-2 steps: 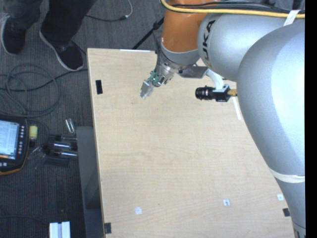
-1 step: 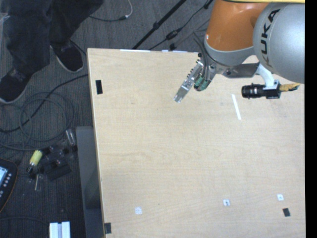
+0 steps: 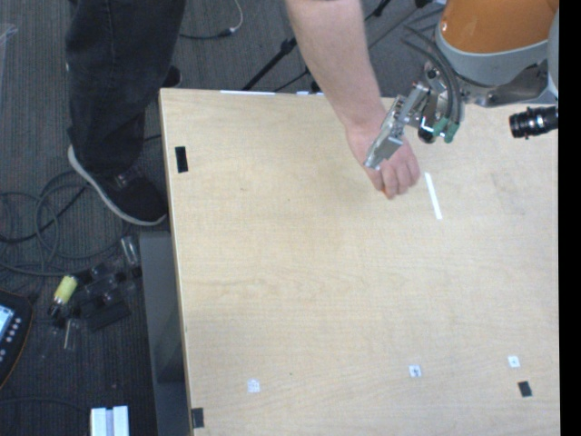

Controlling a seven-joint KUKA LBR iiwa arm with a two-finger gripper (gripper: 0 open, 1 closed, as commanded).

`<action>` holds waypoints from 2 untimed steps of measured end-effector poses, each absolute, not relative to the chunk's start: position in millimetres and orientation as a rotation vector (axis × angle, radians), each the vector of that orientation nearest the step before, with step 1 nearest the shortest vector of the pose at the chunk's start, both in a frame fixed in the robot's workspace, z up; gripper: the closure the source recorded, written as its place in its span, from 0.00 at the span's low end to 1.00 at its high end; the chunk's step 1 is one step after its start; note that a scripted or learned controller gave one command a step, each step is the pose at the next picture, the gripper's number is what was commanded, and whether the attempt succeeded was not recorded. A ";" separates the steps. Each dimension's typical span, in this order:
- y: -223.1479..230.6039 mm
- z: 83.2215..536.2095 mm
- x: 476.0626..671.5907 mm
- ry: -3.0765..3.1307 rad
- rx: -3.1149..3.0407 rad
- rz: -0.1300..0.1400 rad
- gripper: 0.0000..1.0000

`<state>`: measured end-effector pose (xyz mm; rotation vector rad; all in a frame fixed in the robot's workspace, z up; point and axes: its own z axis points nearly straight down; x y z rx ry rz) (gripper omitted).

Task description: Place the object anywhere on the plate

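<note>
We see the robot's grey metal hand (image 3: 379,155) over the light wooden table (image 3: 318,316), toward the table's 1 o'clock corner. It hangs from the grey arm with the orange band (image 3: 499,7) that enters from 2 o'clock. The hand slants down toward 7 o'clock, and we cannot tell whether it is open or closed.

A person's bare forearm (image 3: 336,53) comes in from 12 o'clock. Its fist (image 3: 398,176) lies just at 5 o'clock of the robot's hand, the two overlapping in the view; we cannot tell whether they touch, nor whether the fist encloses anything.

A thin white strip (image 3: 433,196) lies flat on the table just at 4 o'clock of the fist, apart from it. We cannot tell whether it is the task's object.

A small black rectangular mark (image 3: 181,159) sits near the table's 9 o'clock edge. Beyond that edge, the person's dark trouser leg (image 3: 109,44) and black shoe (image 3: 127,193) stand on the grey floor among black cables (image 3: 36,234).
</note>
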<state>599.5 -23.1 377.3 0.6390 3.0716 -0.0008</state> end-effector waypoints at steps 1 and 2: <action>-71.1 434.7 650.3 3.130 0.195 -0.001 1.00; -131.7 434.6 634.9 3.125 -0.295 -0.001 1.00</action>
